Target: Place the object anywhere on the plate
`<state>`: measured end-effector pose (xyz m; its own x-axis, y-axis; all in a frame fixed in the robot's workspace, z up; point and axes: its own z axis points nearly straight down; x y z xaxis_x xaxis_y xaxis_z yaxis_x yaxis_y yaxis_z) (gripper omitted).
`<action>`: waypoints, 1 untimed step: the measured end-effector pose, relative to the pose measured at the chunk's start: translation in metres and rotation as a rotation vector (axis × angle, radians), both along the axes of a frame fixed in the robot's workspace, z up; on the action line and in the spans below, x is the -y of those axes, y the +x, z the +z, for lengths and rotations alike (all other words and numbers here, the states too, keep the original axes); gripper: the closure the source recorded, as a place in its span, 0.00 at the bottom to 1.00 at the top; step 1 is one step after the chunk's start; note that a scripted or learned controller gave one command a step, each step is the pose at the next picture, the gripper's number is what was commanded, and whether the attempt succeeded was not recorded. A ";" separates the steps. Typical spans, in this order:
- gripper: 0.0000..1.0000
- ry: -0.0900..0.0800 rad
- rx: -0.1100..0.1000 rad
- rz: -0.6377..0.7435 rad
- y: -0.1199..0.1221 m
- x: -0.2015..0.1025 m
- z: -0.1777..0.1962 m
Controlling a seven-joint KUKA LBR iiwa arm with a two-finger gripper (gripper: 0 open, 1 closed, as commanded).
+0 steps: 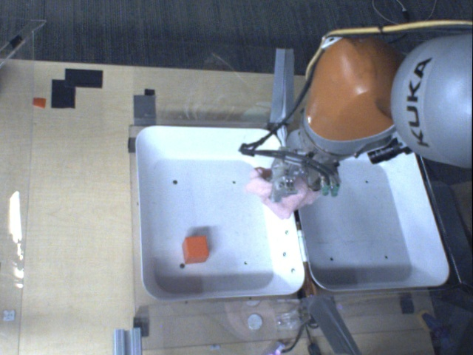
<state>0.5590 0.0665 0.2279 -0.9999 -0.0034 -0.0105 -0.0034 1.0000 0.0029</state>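
A small orange-red cube lies on the floor of the left bin, toward its front. A pale pink, plate-like thing sits at the left bin's right side, against the divider between the bins, and part of it is hidden under the arm. My gripper hangs directly over the pink thing, below the orange wrist band. It is well to the right of the cube and farther back. The wrist blocks the gripper's tip from view.
The right bin lies beside the left one, partly covered by the arm. A grey upright post stands behind the bins. Black and orange marks lie on the bench at the far left.
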 end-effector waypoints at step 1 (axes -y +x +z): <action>1.00 0.001 0.000 0.001 -0.024 -0.036 0.006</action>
